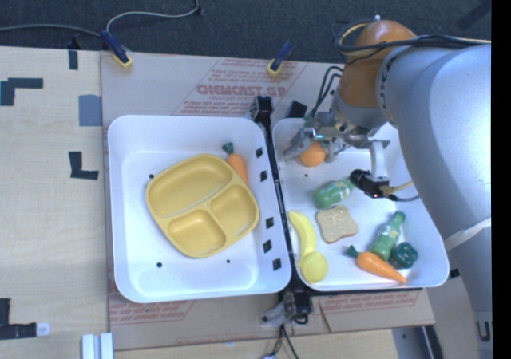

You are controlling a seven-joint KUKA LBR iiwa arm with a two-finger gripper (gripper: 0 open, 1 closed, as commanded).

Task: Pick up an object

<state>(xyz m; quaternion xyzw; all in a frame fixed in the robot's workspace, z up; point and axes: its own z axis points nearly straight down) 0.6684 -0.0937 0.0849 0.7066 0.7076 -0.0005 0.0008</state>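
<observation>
- The right bin (375, 284) is sitting at the near right of the bench, and the left bin (120, 214) is sitting just beside it.
- A lemon (313, 267) is lying at the right bin's near left corner, touching the end of a banana (302, 231) that is running along the left wall.
- A right carrot (377, 265) is lying near the front wall, with its leafy end pointing left.
- A green pepper (404, 254) is resting just beside the carrot, and a green bottle (388, 236) is lying tilted against it.
- A bread slice (337, 224) is lying flat in the middle of the right bin, between the banana and the bottle.
- A green pickle (331, 193) is lying just behind the bread.
- In the left bin, a yellow plate (201, 204) with three compartments is taking up the middle.
- A left carrot (236, 164) is lying against the plate's far right rim.
- An orange (312, 156) is sitting near the far left of the right bin, apart from the pickle.
- The gripper (323, 140) is hanging right over the orange's far side, seemingly touching it; I cannot tell whether the claw is spread or pressed together.
- The arm (431, 102) is reaching in from the right, with its orange band (367, 62) showing above the wrist.
- Cardboard (184, 82) is lying under both bins, and two clips (116, 48) are gripping its far edge.
</observation>
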